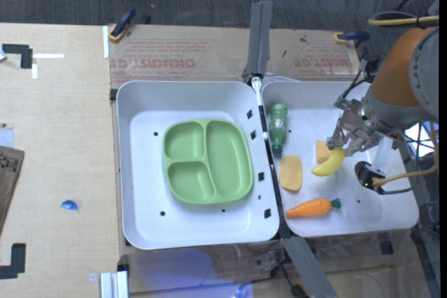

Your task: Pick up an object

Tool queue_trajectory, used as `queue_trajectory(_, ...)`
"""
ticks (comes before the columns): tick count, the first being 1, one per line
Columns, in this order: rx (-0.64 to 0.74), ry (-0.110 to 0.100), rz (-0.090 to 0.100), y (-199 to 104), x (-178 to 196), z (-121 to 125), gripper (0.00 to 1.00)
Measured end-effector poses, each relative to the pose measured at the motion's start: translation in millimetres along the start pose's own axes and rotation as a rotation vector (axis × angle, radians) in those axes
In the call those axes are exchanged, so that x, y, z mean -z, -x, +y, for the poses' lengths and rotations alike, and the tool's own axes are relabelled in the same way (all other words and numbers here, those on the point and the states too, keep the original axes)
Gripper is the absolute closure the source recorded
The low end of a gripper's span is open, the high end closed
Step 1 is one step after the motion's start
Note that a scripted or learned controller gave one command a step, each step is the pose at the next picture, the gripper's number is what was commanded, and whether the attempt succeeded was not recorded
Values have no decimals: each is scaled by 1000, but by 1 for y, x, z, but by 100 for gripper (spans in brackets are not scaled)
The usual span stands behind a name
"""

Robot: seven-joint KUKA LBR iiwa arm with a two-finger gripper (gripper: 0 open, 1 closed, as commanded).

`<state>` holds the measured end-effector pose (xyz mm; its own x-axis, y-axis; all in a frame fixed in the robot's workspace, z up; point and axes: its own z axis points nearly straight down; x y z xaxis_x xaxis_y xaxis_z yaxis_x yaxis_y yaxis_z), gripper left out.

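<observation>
In the right bin [391, 216] lie a yellow banana [328, 163], an orange wedge [321, 150], a flat yellow piece [290, 172], a carrot with a green top [309, 207] and a green bottle [278, 125]. My gripper [343, 144] reaches in from the right and sits low over the banana's upper end, right beside the orange wedge. The gripper's tip meets the banana's end, and whether it grips the banana is hidden from this angle.
The left bin [140, 220] holds a green divided plate [208, 160]. A raised divider [264, 143] separates the two bins. A black cable loop [368, 175] hangs beside the gripper. Brown cardboard [181, 56] lies behind the bins.
</observation>
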<state>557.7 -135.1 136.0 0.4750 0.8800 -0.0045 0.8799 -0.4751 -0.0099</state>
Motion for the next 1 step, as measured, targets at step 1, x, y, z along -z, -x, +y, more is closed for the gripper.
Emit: queue_trajectory(1, -7, 3, -1, -41, 60, 8, 100)
